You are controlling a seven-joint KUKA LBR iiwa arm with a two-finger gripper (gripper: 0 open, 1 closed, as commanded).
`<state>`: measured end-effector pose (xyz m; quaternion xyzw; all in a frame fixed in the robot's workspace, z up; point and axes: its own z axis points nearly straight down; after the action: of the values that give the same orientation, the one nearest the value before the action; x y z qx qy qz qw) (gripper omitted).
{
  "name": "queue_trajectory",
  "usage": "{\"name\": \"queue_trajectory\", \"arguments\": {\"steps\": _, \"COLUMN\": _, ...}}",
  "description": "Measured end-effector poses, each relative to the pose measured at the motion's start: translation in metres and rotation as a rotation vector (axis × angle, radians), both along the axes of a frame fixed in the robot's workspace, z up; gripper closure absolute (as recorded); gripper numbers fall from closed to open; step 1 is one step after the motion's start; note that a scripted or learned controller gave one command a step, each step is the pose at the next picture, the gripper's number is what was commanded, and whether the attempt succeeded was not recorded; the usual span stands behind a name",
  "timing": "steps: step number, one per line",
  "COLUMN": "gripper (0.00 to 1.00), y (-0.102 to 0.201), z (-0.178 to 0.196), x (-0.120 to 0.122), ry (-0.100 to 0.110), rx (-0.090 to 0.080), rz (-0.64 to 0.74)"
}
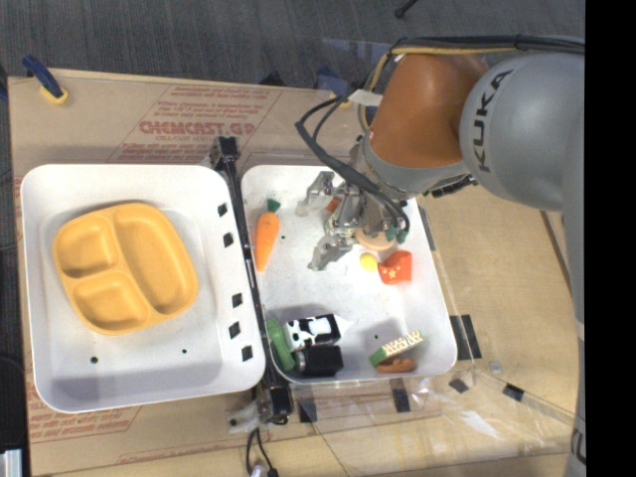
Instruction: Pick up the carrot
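Camera view has the carrot [266,238] lying free by the right bin's [298,192] left wall. Just right of it, the gripper [333,227] hangs with fingers spread, empty. Probably light, hard, smooth plastic; grasp across its thick orange middle.

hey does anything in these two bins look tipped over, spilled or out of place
Nothing stands out. The carrot lies flat by the right bin's left wall, apart from the pincer, and the yellow divided plate sits level in the left bin.
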<state>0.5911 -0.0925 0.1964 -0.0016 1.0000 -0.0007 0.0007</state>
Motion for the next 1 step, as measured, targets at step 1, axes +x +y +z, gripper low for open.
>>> {"name": "queue_trajectory", "arguments": {"steps": 1, "gripper": 0.0, "y": -0.0185, "z": -0.1097, "x": 0.0517, "ry": 0.007, "rx": 0.003, "rz": 0.009}}
